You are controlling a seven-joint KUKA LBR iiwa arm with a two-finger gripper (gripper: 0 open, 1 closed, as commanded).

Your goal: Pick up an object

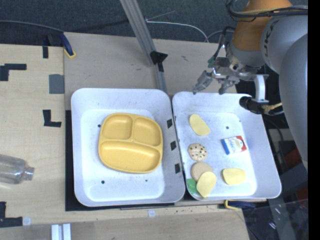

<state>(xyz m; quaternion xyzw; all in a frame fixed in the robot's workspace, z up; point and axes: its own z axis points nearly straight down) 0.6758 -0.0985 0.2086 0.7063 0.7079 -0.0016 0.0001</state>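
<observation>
My gripper (214, 85) hangs open above the far rim of the right bin (260, 134), with nothing between its two fingers. Below it in that bin lie a yellow oval piece (199, 125), a chocolate-chip cookie (197, 151), a small red, white and blue carton (234, 145), a yellow piece (233, 176) at the near right, and a pale yellow piece (206, 183) resting on a tan round item (199, 169) and a green scrap (191, 186). The left bin (85, 134) holds a yellow divided tray (131, 142).
A slanted metal pole (140, 24) rises behind the bins, ending at a black bracket near the bins' shared far corner. A clear plastic bottle (15, 169) lies on the bench at the far left. Black tape marks dot the wooden bench top.
</observation>
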